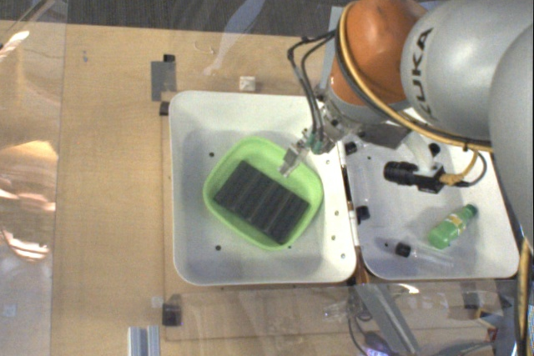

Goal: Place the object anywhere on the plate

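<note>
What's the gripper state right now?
Gripper: over the top right rim of the green plate in the left bin; open or closed cannot be told, and nothing is visibly held.

Arm (467, 62) showing smooth rounded grey casing, glossy, catching light. Dark letters reading KUKA running along shell near wrist. Orange band (375, 37) bulging as domed ring, shining dull copper-orange. Black cables (310, 62) looping out from beside band, curving down along wrist; thin yellow line tracing band's edge. Small grey metal pincer (294, 158) tapering below wrist, greenish fitting sitting at its base.
</note>
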`<action>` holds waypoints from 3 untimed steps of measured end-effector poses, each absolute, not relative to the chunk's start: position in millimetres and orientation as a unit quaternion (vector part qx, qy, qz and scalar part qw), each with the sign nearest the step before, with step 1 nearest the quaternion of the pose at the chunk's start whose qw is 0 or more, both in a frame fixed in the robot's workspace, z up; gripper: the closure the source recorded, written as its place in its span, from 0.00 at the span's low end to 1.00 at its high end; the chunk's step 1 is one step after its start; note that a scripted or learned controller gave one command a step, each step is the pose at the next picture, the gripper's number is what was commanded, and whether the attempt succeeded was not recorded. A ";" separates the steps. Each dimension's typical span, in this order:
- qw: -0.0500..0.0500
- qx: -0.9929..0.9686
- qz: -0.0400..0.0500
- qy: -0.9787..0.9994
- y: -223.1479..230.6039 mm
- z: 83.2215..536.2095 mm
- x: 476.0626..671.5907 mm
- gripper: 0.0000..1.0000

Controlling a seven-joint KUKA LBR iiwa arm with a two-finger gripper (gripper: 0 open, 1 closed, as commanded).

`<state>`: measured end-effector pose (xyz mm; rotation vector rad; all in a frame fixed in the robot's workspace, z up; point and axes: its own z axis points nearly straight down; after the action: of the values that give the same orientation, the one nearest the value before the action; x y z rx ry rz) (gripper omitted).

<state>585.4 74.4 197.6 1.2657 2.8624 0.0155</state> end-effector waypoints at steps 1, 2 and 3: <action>0.004 0.325 0.002 0.946 15.4 191.2 657.2 0.00; 0.007 0.324 0.004 0.946 17.4 203.7 659.4 1.00; 0.003 0.245 0.002 0.969 62.6 186.3 610.7 1.00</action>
<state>610.7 62.6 186.3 0.7696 3.0388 0.0063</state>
